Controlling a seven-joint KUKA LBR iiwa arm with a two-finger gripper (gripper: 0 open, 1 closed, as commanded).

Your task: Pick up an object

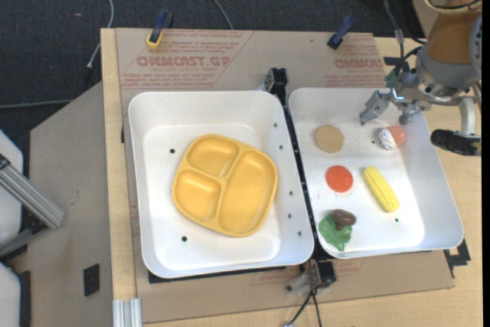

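Observation:
In the right bin [429,230] lie a tan round cookie [330,138], a red tomato slice [340,178], a yellow corn cob [380,188], a small white and red piece [390,138], and a green leaf with a brown lump [336,227]. My gripper [391,108] hangs over the bin's far part, its two grey fingers spread open with nothing between them. It sits above and just beyond the white and red piece, to the right of the cookie.
The left bin [153,165] holds a yellow divided plate [224,184]. Black clips [276,79] join the bins at the far middle and near front. Blue clamps [159,27] pin the cardboard at the back. Boxes and cables stand at the upper right.

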